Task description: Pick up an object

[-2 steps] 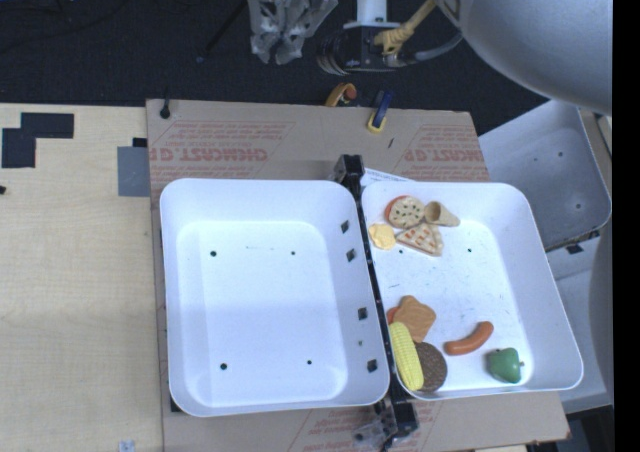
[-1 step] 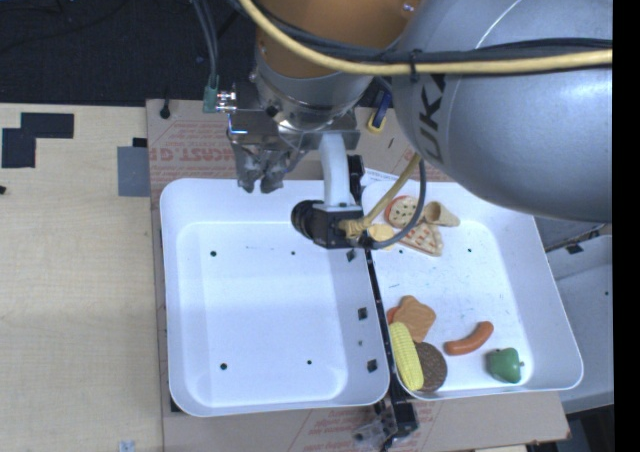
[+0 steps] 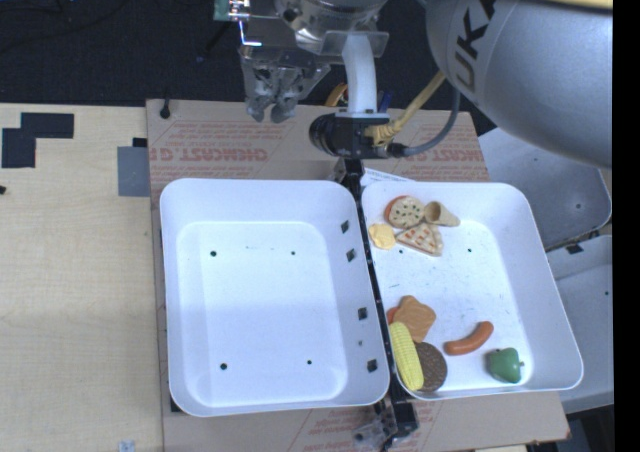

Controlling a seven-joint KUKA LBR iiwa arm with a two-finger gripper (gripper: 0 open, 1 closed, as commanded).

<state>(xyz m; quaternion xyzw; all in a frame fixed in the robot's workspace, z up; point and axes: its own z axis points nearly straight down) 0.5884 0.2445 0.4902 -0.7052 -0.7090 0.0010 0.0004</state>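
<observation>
My gripper (image 3: 274, 102) hangs high above the cardboard behind the left bin (image 3: 171, 290), its two fingers (image 3: 262, 98) drawn together with nothing between them. The objects lie in the right bin (image 3: 545, 270). At its far left are a round cookie (image 3: 404, 210), a small cone (image 3: 441, 213), a yellow chip (image 3: 381, 235) and a waffle wedge (image 3: 421, 239). Near its front lie an orange toast piece (image 3: 414, 317), a corn cob (image 3: 404, 355), a dark round patty (image 3: 432, 368), a sausage (image 3: 468, 338) and a green pepper (image 3: 506, 365). The gripper is well apart from all of them.
The divider (image 3: 360, 280) where the two bins meet runs down the middle, with the corn cob close against it. Brown cardboard (image 3: 210, 150) lies under and behind the bins. The thick grey arm (image 3: 520, 30) crosses the upper right, above the right bin's far corner.
</observation>
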